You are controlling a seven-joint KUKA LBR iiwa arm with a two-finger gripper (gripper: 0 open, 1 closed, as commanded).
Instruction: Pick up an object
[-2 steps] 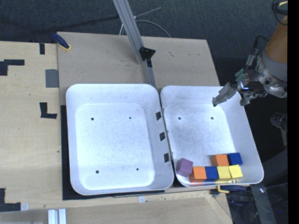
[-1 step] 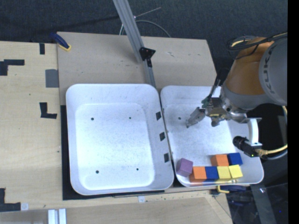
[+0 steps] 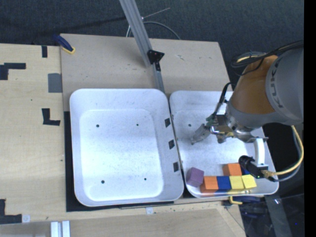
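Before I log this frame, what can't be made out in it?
- Whether the claw grips anything: its tips are small and blurred over the right bin.
- The far edge of the block row: an orange block and a yellow block sit partly behind the black fitting.
- The right bin's right rim: covered by the arm.
- The small blue and yellow item on the bench: too small to identify.

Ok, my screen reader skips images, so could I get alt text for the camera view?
A grey arm reaches from the right over the right bin, its pincer above bare floor. Purple, orange, blue and yellow blocks line that bin's near edge.
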